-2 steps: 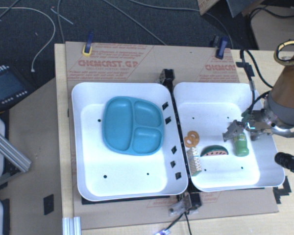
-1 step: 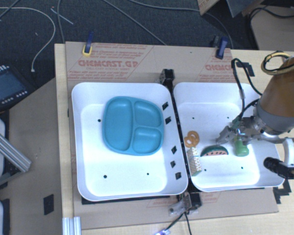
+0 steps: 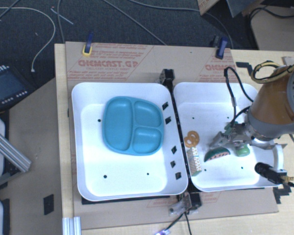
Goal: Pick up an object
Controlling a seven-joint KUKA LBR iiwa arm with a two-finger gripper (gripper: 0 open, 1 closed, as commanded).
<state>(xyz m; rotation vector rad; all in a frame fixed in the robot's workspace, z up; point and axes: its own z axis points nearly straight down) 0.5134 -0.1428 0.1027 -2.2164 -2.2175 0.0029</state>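
In the right bin (image 3: 206, 99) lie several small items. A brown ring-shaped pretzel (image 3: 191, 140) rests near the left wall, and a pale wrapped bar (image 3: 194, 161) lies just below it. A watermelon slice toy (image 3: 218, 154) sits in the middle, with a small green object (image 3: 242, 151) to its right. My gripper (image 3: 229, 139) hangs low over the bin, just above the watermelon slice and left of the green object. The grey wrist with its orange band (image 3: 274, 104) hides the bin's right part.
The left bin (image 3: 88, 146) holds a blue divided plate (image 3: 133, 125). A black divider with clips (image 3: 172, 131) runs between the bins. Black cables (image 3: 231, 89) loop over the right bin's top. A black fitting (image 3: 267, 171) juts out at the lower right.
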